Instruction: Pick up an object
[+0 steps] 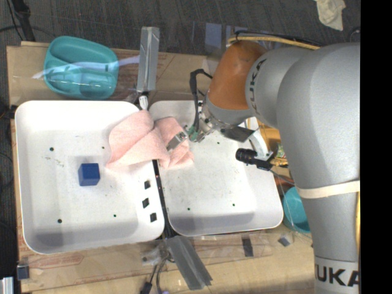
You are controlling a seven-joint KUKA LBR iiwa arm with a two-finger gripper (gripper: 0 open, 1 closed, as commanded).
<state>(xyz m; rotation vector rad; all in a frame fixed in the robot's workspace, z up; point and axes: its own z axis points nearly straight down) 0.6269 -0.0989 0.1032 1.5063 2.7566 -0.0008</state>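
Cloth (142, 141), soft and pink, is draped over the wall between the two bins, and the gripper (182, 139) is set down on it, fingers maybe pinching a fold, though this cannot be told.

We see a crumpled pink cloth (147, 141) near the middle of the frame, draped over the shared rims of both bins. A small blue cube (89, 174) sits flat at centre left, well apart from the cloth.

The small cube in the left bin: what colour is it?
Blue cube, shown in the camera view.
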